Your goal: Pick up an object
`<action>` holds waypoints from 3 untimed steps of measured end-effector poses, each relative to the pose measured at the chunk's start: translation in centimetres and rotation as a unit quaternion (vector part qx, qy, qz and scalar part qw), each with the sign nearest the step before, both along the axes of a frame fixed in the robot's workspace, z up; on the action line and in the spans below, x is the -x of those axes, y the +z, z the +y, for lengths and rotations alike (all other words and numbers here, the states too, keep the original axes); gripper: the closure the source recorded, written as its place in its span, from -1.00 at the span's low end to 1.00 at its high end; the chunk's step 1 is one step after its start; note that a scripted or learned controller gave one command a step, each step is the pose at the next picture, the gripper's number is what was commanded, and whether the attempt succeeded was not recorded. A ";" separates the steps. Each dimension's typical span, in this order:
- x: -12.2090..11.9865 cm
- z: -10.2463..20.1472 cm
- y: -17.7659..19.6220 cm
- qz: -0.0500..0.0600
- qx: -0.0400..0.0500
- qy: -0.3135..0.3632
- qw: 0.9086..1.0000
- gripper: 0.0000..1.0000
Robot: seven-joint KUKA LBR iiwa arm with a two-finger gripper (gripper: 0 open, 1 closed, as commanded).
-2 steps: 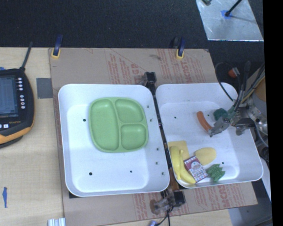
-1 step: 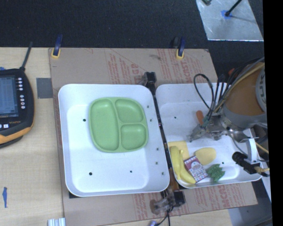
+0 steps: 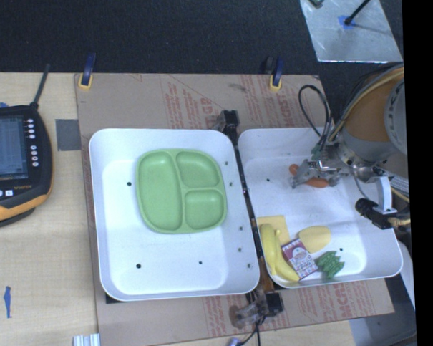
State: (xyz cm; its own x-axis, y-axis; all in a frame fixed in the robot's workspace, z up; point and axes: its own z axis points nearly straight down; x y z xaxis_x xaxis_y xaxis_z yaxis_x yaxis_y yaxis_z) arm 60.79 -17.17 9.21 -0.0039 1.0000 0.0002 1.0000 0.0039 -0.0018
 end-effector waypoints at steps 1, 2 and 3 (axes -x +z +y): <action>-4.6 1.8 0.0 0.000 0.000 0.000 1.000 -1.00; -4.6 1.7 1.1 0.001 0.000 0.002 1.000 1.00; -4.9 7.3 6.0 -0.001 0.000 0.000 1.000 1.00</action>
